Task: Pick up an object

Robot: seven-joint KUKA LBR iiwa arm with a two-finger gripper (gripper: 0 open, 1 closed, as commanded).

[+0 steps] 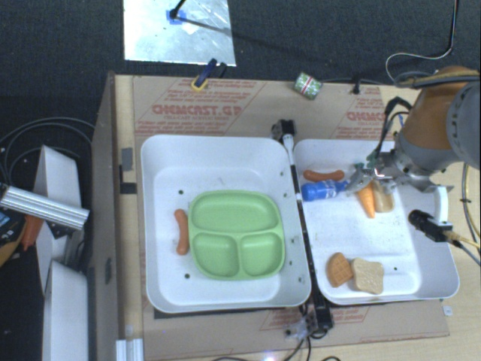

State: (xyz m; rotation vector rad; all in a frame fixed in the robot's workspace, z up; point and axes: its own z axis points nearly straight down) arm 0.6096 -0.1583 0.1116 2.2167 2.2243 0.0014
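Note:
My gripper (366,174) hangs low over the far part of the right bin (428,277), just above the top end of an orange carrot (367,203). A beige piece (384,200) lies right beside the carrot. A blue bottle (323,192) lies just left of the gripper, its cap end toward it. Behind the bottle lies a red sausage (324,175). Near the front of the same bin sit a round orange cookie (339,269) and a slice of bread (369,276), touching each other.
The left bin (161,201) holds a green three-part plate (237,233) and a second sausage (181,232) to its left. The grey arm (436,126) enters from the right. A black part (425,226) sticks out over the right bin's right side.

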